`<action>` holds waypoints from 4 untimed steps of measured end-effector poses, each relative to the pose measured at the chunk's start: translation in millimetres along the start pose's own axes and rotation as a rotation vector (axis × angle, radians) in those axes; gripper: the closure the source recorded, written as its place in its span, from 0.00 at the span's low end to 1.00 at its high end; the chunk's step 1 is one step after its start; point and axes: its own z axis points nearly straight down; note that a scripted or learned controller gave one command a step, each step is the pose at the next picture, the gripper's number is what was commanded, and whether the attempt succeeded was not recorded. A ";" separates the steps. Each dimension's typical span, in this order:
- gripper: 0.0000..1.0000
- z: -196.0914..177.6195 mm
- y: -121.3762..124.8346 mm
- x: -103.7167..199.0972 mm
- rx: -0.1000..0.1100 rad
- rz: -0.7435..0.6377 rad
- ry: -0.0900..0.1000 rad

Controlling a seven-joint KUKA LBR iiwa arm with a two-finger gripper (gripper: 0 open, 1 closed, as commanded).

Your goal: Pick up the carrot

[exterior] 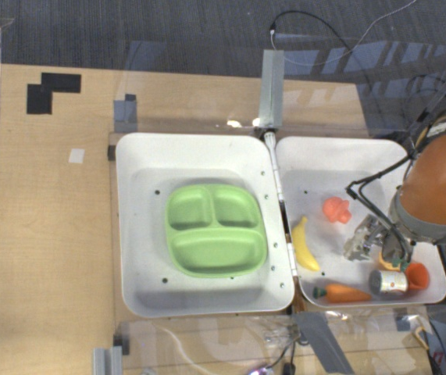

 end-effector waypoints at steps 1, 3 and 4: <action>1.00 -43.7 20.0 14.6 0.006 0.121 0.018; 0.00 -19.0 29.1 20.2 0.008 0.235 0.020; 0.00 12.4 48.1 26.9 0.008 0.572 0.012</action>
